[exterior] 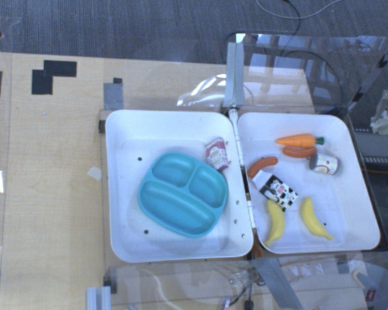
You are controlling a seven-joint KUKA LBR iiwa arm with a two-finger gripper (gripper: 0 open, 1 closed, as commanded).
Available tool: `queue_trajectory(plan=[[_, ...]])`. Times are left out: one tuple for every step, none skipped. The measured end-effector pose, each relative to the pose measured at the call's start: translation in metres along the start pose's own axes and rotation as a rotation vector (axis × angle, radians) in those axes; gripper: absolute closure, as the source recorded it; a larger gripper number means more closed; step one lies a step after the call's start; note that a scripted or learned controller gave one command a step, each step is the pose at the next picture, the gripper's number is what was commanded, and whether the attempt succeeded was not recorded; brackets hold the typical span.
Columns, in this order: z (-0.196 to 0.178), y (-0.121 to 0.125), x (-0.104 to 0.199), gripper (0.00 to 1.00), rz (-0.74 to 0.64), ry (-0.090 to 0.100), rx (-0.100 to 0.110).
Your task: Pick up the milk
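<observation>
One milk (277,191), a small carton with black and white cow patches, is seen lying in the right bin (349,141), near that bin's left wall. Just above it one sausage (262,165) is laid at a slant. Two bananas are counted below: one (275,221) almost touching the carton's lower corner, the other (314,219) a little apart to the right. One carrot (299,140) is placed toward the far side, with a second sausage (297,152) beside it and one can (324,163) on its side nearby. In the left bin (126,141) one blue plate (183,194) with three compartments is set, and one red packet (217,154) beside the dividing wall. The pincer's state cannot be told.
</observation>
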State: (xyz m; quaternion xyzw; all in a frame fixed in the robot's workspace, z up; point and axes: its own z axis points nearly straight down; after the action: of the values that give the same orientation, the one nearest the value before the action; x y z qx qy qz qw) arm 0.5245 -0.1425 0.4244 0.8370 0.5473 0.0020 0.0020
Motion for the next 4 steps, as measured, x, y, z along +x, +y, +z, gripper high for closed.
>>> queue_trajectory(plan=[[0.114, 0.003, -0.060, 1.00, 0.255, -0.002, 0.002], [-0.011, 0.016, -0.024, 1.00, 0.613, -0.001, 0.001], [0.068, -0.011, -0.070, 1.00, 0.716, -0.002, 0.003], [-0.012, -0.008, -0.073, 1.00, 0.782, -0.001, 0.000]])
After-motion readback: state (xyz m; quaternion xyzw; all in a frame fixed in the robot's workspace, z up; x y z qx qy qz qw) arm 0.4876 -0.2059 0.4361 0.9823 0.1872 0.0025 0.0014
